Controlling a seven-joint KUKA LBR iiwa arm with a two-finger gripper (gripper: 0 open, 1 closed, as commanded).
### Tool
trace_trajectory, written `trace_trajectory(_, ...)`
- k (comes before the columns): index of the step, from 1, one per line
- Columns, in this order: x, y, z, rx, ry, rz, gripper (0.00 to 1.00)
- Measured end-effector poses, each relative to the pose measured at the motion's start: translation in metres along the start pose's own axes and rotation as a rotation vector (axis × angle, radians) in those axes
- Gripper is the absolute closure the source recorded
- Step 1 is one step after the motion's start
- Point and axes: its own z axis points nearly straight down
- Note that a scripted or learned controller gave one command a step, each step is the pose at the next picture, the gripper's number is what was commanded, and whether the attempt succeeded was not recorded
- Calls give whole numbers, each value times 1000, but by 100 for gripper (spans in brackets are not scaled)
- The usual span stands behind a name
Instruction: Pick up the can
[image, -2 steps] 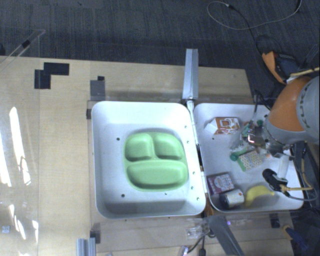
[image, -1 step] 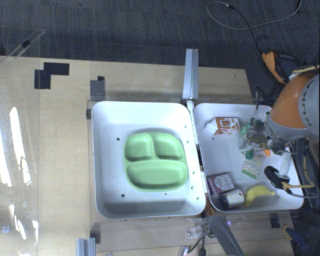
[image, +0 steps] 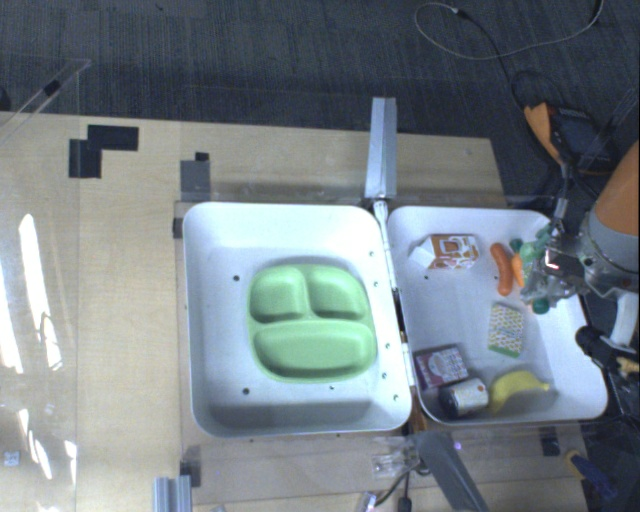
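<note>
**Can lies at the near edge of the right bin, arm off to the far right**

Can (image: 466, 397) is what you are after: you will find it lying on its side near the front wall of the right bin (image: 590, 408), silvery end facing the camera. A dark purple packet (image: 440, 364) touches it from behind and to the left, and a yellow banana (image: 519, 387) lies just beside it on the right, curving along the bin's front corner.

Look further back in the same bin and you see a small orange-and-white carton (image: 451, 251) near the rear wall, an orange carrot (image: 502, 268) to its right, and a pale green patterned sachet (image: 507, 329) flat on the floor between the carrot and the banana.

Your gripper (image: 541, 296) sits at the right-hand side of this bin, beside the carrot and above the sachet, well apart from the can. You cannot tell from this view whether its fingers are spread or closed; nothing is visibly between them.

In the left bin (image: 205, 330) you have a green divided tray (image: 311, 320) resting at the middle of the floor, with three compartments.
</note>
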Motion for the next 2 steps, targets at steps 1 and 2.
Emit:
trace_trajectory(1, 73, -53, 111, -9, 4, -11, 100)
trace_trajectory(2, 72, -52, 111, -12, 2, -8, 0)
